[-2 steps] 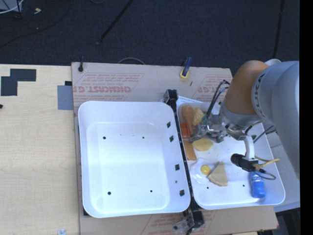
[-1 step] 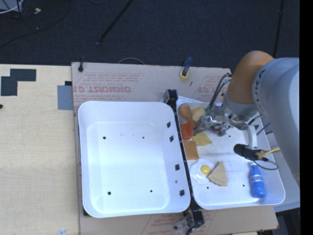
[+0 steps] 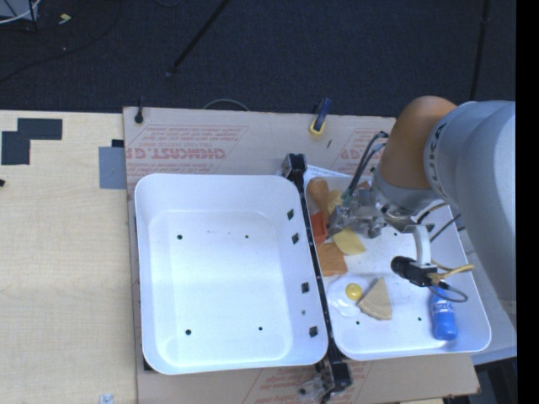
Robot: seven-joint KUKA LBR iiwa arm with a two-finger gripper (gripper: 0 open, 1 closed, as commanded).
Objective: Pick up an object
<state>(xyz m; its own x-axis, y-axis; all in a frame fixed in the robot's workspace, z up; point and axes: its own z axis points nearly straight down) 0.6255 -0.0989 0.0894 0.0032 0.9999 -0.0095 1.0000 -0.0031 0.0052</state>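
The right bin (image 3: 404, 333) serves as the landmark. The grey arm (image 3: 472, 167) comes in over the bin's far right corner. The gripper (image 3: 352, 217) hangs low over its far left part, close to the left wall. From this slant it cannot be told whether the gripper is open or closed, nor whether it has hold of anything.

Every thing that could be picked up lies inside the right bin. A yellow piece (image 3: 350, 243) lies just on the near side of the gripper, left of the bin's middle. A brown-orange cylinder (image 3: 318, 192) lies in the far left corner, along the left wall. An orange-red flat piece (image 3: 328, 261) lies against the same wall, nearer than the cylinder, and its edge meets the yellow piece. A small yellow ball (image 3: 354, 292) rests in the near left part of the bin. A tan wedge (image 3: 376, 300) lies just beside it, toward the bin's middle. A blue bottle (image 3: 444, 320) lies by the near right corner, well apart from the rest.

The left bin (image 3: 219, 268) stands against the right bin's left wall. Both rest on a printed cardboard sheet (image 3: 210, 146) on the pale desk (image 3: 59, 268). A blue and yellow clamp (image 3: 320, 118) grips the sheet's far edge, beyond the right bin's far left corner.
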